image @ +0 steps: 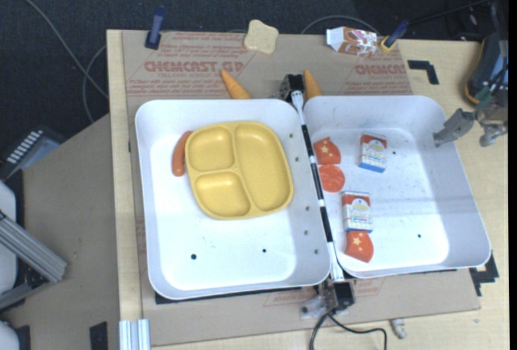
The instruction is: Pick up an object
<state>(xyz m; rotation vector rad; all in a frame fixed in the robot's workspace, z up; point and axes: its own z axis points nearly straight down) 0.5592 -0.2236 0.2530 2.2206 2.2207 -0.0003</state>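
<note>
While no single object is marked out by the task, the right bin (452, 179) holds several small things that lie apart from each other. Two little cartons are there: one carton (372, 153) near the upper middle, and a second carton (357, 211) lower down, just above a red piece with a yellow star (359, 246). Two more red pieces (327, 152) (331, 177) lie close to the bin's left wall. What these red pieces are is hard to make out.

The left bin (161, 251) carries a yellow tray with three compartments (238, 169); a sausage (178, 154) lies just beside the tray's left edge, partly hidden under it.

On the bench (129, 98) behind the bins lie a slice of bread (261, 35), a small carton (352, 40) and two orange things like carrots (234, 85) (311, 83), each partly hidden by a bin rim.

At the right edge, the pincer (464, 126) hangs over the upper right corner of the right bin, well apart from all the things. The arm is cut off by the edge. One grey finger (451, 128) is seen pointing left; whether the pincer is apart or together I cannot tell. Nothing is seen between its fingers.
</note>
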